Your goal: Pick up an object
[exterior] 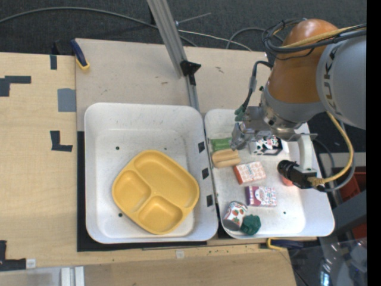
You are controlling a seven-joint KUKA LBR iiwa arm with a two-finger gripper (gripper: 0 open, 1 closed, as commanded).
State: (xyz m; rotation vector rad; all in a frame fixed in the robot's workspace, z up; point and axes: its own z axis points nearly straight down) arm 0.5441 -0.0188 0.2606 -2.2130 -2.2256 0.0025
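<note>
The tan bread roll (225,158) lies in the right bin (309,219) by its left wall, long axis running left-right across the view, with the gripper (241,137) just above it, jaws hidden, so I cannot tell their state.

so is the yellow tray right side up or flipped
Right side up: the yellow tray lies flat in the left bin, its three compartments facing up.
</note>
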